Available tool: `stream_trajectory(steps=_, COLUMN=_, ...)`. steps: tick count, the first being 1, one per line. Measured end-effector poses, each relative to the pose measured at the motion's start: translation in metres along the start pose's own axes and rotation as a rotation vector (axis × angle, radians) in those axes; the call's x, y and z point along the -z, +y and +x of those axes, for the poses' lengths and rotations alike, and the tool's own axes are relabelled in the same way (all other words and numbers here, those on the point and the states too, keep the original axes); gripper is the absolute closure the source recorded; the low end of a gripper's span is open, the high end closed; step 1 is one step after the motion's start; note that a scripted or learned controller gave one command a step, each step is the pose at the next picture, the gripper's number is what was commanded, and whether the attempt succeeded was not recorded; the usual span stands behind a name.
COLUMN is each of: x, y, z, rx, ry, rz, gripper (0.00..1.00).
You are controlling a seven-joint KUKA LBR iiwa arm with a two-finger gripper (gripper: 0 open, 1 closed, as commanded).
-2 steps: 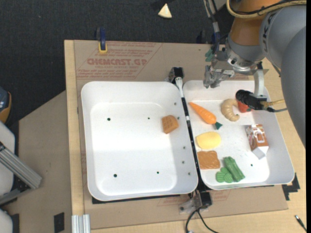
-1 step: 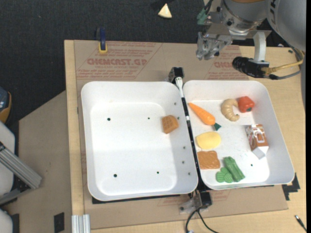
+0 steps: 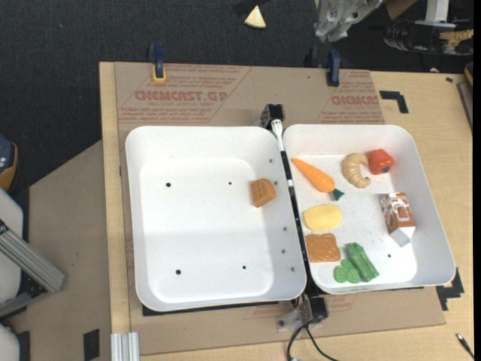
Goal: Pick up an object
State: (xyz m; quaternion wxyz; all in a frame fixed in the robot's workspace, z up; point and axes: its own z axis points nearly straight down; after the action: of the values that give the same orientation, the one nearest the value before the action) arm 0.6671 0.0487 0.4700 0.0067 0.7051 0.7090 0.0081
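Single fixed camera above bench (image 3: pixel 225 81), angled downward; both white bins (image 3: pixel 150 164) in frame, moderate distance, no second view.

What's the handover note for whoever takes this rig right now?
Gripper: parked at the top edge of the view, above the bench and outside both bins, nothing visibly held; finger state unclear.
Left bin: one brown cracker-like piece near its right wall.
Right bin: carrot, croissant, red pepper, yellow potato-like piece, toast slice, green vegetable, small carton.
Done: no pick visible.
Left: descend, grasp any one object, lift.
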Motion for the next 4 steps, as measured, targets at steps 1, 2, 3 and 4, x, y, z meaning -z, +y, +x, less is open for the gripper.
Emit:
stream_trajectory(steps=1, x=-0.145, y=-0.005, z=0.05, rx=-0.001, ry=-0.001, rz=0.036, gripper=1.0)
stream_trajectory(steps=2, x=0.04, y=-0.007, z=0.093, rx=0.001, ry=0.004, rz=-0.001, gripper=1.0)
stream_trajectory(steps=3, x=-0.083, y=-0.024, z=0.163, rx=0.002, ry=-0.003, rz=0.035, gripper=1.0)
stream_trajectory(steps=4, x=0.068, y=0.001, z=0.177, rx=-0.002, ry=0.004, rz=0.002, gripper=1.0)
